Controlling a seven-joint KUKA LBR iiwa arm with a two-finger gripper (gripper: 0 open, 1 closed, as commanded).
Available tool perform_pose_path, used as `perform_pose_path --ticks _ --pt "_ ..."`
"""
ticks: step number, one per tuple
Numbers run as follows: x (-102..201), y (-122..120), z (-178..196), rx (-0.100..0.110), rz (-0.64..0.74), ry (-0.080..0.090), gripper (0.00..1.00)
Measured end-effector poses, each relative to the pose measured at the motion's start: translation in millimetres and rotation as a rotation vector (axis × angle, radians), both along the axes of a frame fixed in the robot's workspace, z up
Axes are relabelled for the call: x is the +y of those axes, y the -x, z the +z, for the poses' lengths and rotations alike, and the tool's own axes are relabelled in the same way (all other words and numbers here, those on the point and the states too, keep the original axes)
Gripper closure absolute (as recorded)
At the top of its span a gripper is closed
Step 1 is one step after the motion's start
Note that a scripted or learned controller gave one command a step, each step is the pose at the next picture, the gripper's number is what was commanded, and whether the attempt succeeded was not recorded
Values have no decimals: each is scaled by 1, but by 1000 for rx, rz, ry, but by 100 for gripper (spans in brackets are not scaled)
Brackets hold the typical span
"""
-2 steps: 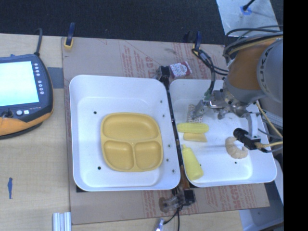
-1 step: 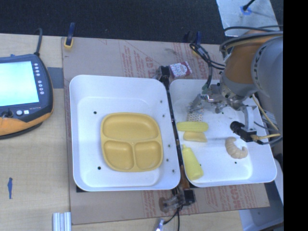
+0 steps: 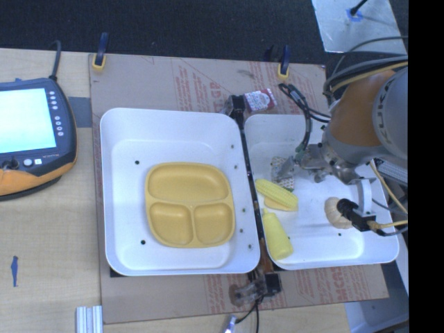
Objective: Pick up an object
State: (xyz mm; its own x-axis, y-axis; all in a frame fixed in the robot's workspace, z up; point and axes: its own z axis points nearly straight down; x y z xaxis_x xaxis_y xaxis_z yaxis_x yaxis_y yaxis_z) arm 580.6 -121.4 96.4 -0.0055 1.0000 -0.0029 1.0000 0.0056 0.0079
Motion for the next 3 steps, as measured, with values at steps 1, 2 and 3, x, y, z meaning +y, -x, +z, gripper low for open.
perform_pose_path --ticks 1,2,3 --pt "14 -48 -4 10 -1 -3 0" --pt "13 -48 6 12 1 -3 100" --pt "92 -14 96 10 0 -4 100"
